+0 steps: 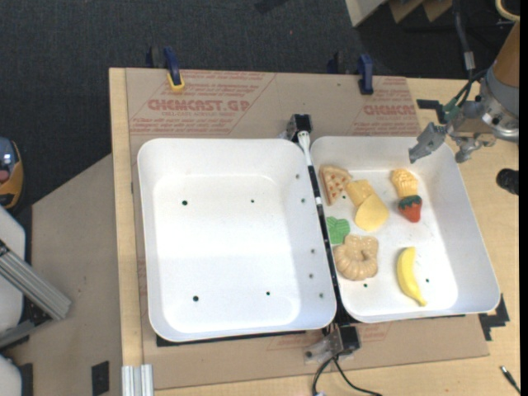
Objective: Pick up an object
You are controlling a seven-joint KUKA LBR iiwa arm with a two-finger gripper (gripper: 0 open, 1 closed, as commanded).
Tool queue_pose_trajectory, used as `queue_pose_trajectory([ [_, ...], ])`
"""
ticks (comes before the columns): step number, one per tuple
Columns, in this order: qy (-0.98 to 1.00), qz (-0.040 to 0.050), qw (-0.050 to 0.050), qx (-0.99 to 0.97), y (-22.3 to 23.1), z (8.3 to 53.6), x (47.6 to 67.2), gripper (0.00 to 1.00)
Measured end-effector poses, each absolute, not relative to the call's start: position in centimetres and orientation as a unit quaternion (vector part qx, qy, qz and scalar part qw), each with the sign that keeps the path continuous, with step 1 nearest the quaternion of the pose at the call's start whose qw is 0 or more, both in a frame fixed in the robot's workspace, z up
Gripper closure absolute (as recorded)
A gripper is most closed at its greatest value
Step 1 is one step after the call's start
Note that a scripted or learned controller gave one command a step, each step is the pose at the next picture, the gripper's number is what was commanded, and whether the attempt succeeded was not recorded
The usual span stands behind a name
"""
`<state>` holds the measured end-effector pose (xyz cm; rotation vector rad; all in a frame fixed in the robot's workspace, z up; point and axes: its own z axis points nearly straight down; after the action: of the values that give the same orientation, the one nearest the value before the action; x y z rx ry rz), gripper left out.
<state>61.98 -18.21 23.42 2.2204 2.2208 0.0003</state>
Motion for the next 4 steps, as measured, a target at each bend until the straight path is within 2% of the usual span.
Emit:
queue_pose_trajectory([
  [1, 0.707, -0.001, -0.001, 0.707, -20.2, 9.0, 64.2, 0.0],
  [2, 0.708, 0.0008, 0.002, 0.706, -17.4, 8.5, 66.8, 0.0],
  [3, 0.707, -0.0011, -0.001, 0.708, -17.7, 8.5, 63.0, 0.0],
  [4, 0.707, 0.0002, 0.001, 0.707, -17.7, 9.6, 63.2, 1.0],
])
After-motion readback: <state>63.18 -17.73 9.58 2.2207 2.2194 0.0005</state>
